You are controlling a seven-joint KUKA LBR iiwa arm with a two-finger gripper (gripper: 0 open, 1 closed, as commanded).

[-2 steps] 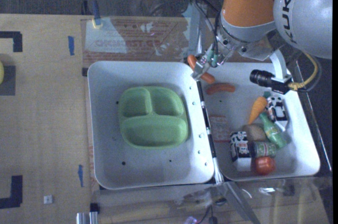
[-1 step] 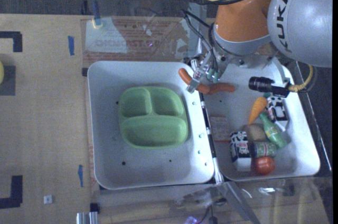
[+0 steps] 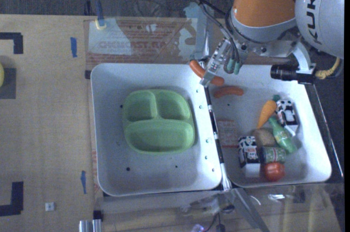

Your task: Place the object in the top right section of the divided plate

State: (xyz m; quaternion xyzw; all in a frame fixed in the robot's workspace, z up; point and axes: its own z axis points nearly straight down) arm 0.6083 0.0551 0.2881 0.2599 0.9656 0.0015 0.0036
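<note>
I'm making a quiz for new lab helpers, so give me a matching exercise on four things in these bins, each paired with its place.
Things:
1. divided plate
2. carrot
3. tomato
4. sausage

Places:
A. near corner of the right bin, by the milk carton
B. middle of the left bin
C. far end of the right bin, lying flat on the floor
D. right bin, leaning beside the black-and-white carton

Pairs: 1-B, 2-D, 3-A, 4-C
</note>
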